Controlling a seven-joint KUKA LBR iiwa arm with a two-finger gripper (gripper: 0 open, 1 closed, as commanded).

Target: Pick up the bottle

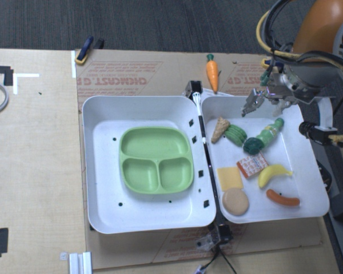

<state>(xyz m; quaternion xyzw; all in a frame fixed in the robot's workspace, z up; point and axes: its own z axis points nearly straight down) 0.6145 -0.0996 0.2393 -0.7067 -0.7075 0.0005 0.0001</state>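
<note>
Green plastic bottle (270, 132) lay untouched in the right-hand shallow white bin (308, 207), the metal two-finger hand (252, 105) hovering near its far edge.

Nothing sat between the fingers, which looked slightly parted (hard to be sure at that size). The bottle lay tilted, its lower end touching a dark green round toy (253, 145), with a green ridged pickle-shaped toy (236, 135) just beside; a slanted descent could have nudged the bottle away or closed on a neighbour instead.
</note>
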